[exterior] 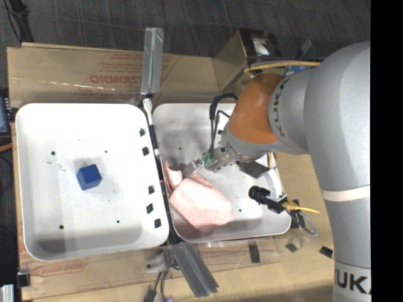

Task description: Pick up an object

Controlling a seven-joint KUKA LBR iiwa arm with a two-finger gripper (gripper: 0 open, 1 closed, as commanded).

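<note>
A blue cube (89, 176) lies in the left bin (38, 187), a little left of its middle. A pink cloth-like object (198, 201) lies crumpled in the right bin (189, 121), against its left wall and front half. My gripper (200, 164) is low inside the right bin, just above the pink object's upper edge and close to touching it. The grey arm with its orange band (252, 115) reaches in from the right and hides the bin's right side.
A raised divider with black clips (151, 168) separates the two bins. Brown cardboard (94, 74) lies behind the bins, and a small box (249, 46) stands at the back right.
</note>
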